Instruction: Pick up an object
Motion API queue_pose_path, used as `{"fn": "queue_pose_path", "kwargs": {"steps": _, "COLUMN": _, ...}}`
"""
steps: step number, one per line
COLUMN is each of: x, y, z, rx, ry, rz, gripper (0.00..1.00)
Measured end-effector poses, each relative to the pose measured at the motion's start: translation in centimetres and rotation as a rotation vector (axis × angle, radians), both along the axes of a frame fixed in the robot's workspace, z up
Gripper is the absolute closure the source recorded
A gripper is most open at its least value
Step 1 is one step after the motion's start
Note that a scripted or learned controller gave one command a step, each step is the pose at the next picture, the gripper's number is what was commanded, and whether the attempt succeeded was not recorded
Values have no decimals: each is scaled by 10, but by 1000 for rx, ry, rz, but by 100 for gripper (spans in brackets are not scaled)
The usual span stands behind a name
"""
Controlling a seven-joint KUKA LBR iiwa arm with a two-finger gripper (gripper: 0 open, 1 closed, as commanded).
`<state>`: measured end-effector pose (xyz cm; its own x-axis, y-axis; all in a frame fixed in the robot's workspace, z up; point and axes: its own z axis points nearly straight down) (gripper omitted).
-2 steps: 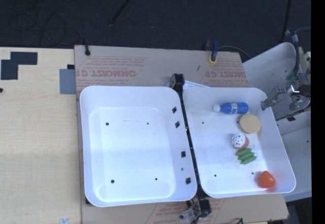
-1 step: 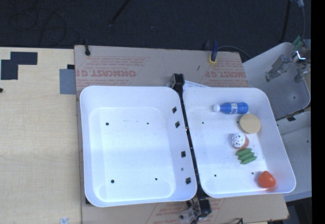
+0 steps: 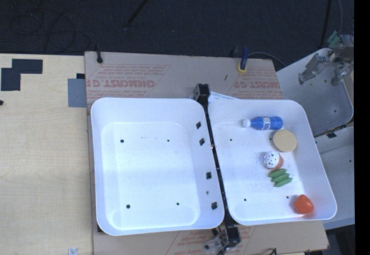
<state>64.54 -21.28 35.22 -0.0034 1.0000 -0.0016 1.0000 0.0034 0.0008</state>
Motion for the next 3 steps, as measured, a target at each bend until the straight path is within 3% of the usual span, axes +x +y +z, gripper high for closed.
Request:
{"fn": "queue_pose_path", "kwargs": {"steps": 1, "x": -1, "y": 0, "z": 0, "rx": 1, "ry": 3, "rz": 0, "gripper": 0}}
{"fn": "queue_pose_path", "kwargs": {"steps": 2, "x": -1, "y": 1, "z": 10, "rx": -1, "ry": 3, "rz": 4, "gripper": 100}}
{"fn": "queue_pose_path", "kwargs": {"steps": 3, "x": -41, "y": 1, "z": -176, "rx": 8, "ry": 21, "rz": -4, "gripper": 100}}
